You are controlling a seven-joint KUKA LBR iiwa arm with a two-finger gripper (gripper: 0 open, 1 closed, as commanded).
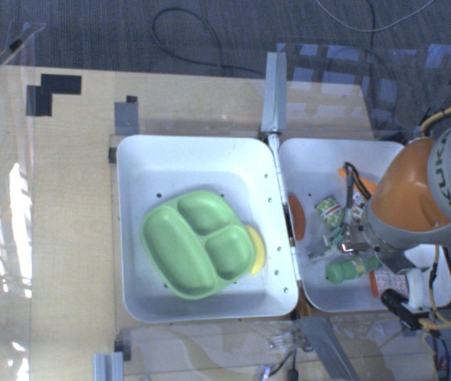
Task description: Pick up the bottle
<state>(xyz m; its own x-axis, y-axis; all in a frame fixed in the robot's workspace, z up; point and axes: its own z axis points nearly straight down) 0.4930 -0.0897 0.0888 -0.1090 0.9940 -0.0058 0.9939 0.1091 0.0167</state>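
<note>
One green bottle (351,271) lying in right bin (314,159), long axis 3-to-9, just at 6 o'clock of end effector (347,243); grip state impossible to tell, nothing visibly held

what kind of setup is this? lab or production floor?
Most likely a research lab pick-and-place cell. Two white bins sit on a wooden bench behind clear guard panels, loose cables trail over office carpet, and the right bin holds toy-like clutter, including a green bottle.
</note>
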